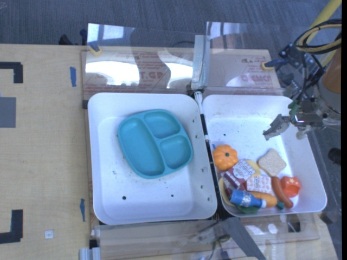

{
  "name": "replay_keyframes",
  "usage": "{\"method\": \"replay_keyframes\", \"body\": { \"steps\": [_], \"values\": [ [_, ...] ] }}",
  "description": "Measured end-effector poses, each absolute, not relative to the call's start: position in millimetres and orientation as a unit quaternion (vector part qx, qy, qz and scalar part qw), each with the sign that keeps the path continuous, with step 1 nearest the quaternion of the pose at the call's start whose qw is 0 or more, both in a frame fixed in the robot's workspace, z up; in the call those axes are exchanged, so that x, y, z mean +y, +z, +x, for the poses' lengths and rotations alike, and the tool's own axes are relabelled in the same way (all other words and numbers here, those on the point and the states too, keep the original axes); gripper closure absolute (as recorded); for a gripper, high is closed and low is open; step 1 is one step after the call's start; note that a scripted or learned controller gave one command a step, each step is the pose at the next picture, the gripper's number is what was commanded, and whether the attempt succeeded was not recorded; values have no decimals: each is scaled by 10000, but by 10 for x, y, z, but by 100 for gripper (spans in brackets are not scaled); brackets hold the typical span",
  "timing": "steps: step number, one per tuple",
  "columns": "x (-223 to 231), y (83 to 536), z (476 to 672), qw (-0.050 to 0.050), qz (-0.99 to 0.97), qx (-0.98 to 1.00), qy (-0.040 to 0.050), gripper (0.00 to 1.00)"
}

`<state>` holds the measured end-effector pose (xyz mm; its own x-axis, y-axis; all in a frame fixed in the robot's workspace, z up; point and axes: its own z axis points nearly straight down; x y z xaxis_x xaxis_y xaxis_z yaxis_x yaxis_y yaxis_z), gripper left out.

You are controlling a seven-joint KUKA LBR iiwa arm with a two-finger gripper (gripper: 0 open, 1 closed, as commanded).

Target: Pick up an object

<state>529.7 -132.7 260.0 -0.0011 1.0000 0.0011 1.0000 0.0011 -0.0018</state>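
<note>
Up beside the right bin's (314, 161) far edge, the jaws (286, 127) hang spread apart with nothing between them, above and well apart from the bread slice (271, 162).

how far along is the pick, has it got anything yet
Nothing looks picked yet. The gripper hangs open over the right bin, nothing between its fingers. The toy pumpkin, bread slice and other pieces lie heaped at the bin's near end. Descending, closing and lifting are all left.
</note>
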Motion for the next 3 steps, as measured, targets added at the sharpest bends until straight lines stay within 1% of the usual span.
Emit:
{"method": "replay_keyframes", "body": {
  "steps": [1,2,3],
  "values": [
    [-1027,882,5198,-29,-7108,-7034,-30,0],
    [-985,871,6464,-5,-6523,-7580,-11,0],
    [-984,982,6474,-20,-6522,-7581,-22,100]
  ]
}}
